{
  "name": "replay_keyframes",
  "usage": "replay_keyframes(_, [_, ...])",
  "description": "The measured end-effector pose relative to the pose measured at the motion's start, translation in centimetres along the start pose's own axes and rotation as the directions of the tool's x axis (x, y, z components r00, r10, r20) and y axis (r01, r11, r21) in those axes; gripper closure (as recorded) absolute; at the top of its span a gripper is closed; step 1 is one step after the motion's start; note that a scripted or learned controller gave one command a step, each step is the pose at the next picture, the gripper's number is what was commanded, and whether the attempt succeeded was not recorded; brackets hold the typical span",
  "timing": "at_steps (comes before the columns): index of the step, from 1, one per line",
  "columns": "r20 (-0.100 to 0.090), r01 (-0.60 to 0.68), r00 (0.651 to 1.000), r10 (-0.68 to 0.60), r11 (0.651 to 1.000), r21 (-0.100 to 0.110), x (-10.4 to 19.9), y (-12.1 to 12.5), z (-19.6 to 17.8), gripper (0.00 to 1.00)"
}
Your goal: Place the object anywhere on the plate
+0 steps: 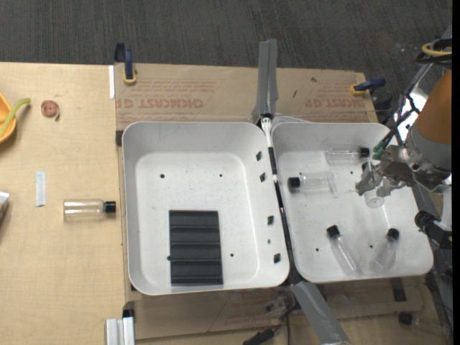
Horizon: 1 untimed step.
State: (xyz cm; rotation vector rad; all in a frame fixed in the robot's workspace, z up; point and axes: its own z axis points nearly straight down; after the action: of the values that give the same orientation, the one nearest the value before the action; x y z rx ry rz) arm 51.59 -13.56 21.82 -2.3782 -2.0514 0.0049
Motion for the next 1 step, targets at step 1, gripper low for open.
replay_keyframes(1, [0.0, 0.0, 1.0, 0.0, 1.0, 0.0, -0.01, 0.0, -0.01, 0.0])
